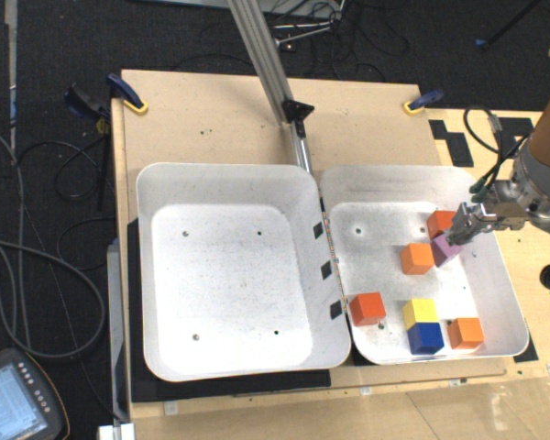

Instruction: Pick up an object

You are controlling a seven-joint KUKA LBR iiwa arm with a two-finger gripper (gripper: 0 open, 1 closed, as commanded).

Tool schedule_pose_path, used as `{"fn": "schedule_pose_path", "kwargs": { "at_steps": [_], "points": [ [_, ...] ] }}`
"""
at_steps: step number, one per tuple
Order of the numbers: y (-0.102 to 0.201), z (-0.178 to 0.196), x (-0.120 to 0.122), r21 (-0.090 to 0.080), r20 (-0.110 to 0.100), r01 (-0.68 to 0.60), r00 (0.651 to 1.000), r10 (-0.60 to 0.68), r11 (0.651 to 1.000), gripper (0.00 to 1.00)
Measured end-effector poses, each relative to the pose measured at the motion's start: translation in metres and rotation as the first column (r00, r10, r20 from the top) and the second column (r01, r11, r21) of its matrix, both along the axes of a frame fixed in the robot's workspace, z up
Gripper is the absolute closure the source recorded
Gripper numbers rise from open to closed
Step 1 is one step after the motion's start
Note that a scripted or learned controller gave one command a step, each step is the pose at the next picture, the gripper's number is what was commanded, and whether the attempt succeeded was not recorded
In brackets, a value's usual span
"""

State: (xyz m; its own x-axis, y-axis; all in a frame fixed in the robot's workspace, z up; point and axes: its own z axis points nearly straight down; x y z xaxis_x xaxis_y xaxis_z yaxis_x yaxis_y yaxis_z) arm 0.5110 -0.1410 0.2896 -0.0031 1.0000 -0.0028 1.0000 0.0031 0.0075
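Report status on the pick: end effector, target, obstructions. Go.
End effector low in right white bin, over small purple block. No grasp confirmed. Orange cubes crowd it closely.

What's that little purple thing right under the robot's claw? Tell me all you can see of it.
The purple block is a small, matte, solid-coloured piece lying tilted in the right bin, near its upper right part. The gripper sits right over its upper end and hides part of it. An orange block lies against its left side, and another orange-red block sits just above it. I cannot tell its material or whether it is actually gripped.
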Motion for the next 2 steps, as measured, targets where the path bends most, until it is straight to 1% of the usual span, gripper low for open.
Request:
{"fn": "schedule_pose_path", "kwargs": {
  "at_steps": [1,2],
  "points": [
    [0.053,-0.004,-0.002,0.004,-0.008,-0.004,1.0,0.004,1.0,1.0],
    [0.11,-0.026,0.007,0.005,-0.011,-0.005,1.0,0.005,1.0,1.0]
  ]
}}
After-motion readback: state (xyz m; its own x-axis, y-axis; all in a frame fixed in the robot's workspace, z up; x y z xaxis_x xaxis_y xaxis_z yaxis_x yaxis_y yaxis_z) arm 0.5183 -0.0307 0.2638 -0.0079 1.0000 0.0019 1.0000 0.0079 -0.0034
